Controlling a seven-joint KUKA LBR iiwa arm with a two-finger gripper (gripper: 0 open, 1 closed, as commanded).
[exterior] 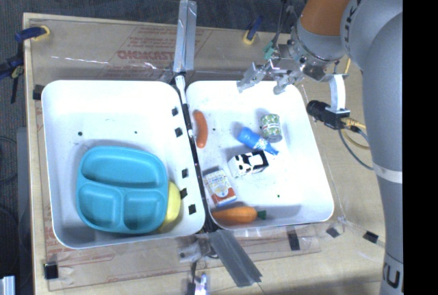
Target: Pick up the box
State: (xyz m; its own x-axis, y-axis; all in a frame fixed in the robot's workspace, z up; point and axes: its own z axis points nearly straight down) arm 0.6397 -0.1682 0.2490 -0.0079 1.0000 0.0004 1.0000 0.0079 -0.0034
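Camera view: my claw (265, 79) hangs over the far rim of the right bin (316, 170), its two fingers (248, 81) spread apart with nothing between them. The box (219, 187), a small carton with a red-and-white face, lies well below and left of my claw, on the bin floor by the near wall. Just beyond the box from my claw lies a carrot (235, 215). Between my claw and the box sit a sausage (201, 128), a green-patterned can (271, 126), a blue piece (254, 137) and a black-and-white toy (249, 162). Far left of my claw, the left bin (61, 116) holds a teal divided tray (122, 187).
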